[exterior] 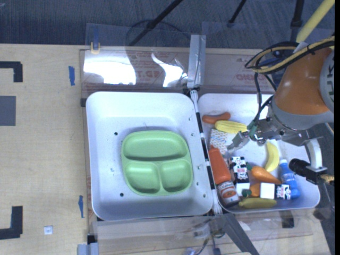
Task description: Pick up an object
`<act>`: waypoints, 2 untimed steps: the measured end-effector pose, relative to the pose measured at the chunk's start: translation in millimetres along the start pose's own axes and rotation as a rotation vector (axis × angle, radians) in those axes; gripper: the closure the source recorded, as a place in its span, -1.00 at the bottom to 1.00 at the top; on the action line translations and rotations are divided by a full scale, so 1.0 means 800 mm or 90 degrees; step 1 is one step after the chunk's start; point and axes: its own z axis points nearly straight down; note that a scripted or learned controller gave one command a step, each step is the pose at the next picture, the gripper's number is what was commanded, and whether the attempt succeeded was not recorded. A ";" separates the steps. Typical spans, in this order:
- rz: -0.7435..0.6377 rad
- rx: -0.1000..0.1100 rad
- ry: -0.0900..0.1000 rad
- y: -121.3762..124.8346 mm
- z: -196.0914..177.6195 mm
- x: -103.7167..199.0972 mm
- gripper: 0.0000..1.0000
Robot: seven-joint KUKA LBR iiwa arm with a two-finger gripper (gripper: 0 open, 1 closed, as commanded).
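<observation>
The left bin (101, 142) carries a green divided tray (156, 161) at its centre, while the right bin (313, 195) holds the candidate objects crowded together, presumably as a pick supply: an orange bottle (219, 169), two bananas (229, 126) and a carrot (264, 174). The arm (303, 84) reaches in from the right, with the gripper (240, 139) low over the right bin beside the upper banana. Whether the claw is apart or together cannot be determined, and no object is visible in it.
</observation>
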 end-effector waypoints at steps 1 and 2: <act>-0.037 -0.005 -0.002 -0.055 0.110 -0.035 -1.00; 0.085 -0.004 -0.002 0.032 0.122 -0.039 -1.00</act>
